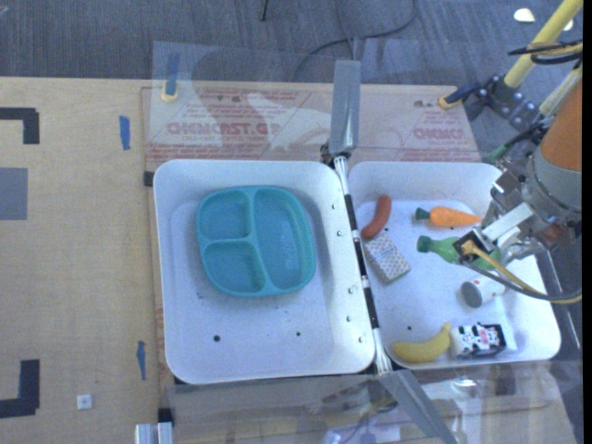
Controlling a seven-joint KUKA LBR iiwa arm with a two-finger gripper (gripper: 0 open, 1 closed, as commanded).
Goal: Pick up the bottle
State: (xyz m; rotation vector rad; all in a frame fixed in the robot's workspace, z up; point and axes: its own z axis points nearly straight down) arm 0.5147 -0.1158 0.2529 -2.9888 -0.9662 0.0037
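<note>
A green bottle lies on its side in the right bin, neck pointing left, just below an orange carrot. Its right end is hidden behind the robot's wrist hardware. My gripper hangs over the right side of this bin, right next to the bottle's hidden end. Whether it touches the bottle cannot be made out.
The right bin also holds a red sausage, a checkered sponge-like block, a small grey-white piece, a banana and a black-and-white carton. A teal divided plate sits in the left bin.
</note>
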